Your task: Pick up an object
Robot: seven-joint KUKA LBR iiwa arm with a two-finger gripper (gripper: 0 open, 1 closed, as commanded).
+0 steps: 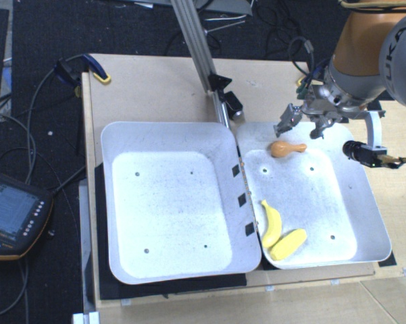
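An orange-tan drumstick-shaped toy (287, 148) lies at the far edge of the right bin (365, 201). A yellow banana (271, 223) and a yellow oblong piece (288, 244) lie together near that bin's front left corner. My gripper (301, 125) hangs just above and behind the drumstick toy, over the bin's far rim. Its two dark fingers (286, 121) are spread apart, with nothing between them.
The left bin (121, 147) sits beside the right one, with a row of black clips along the shared edge. A slanted metal pole (199, 42) rises behind the bins. A blue-handled clamp (88, 66) grips the bench's far left corner.
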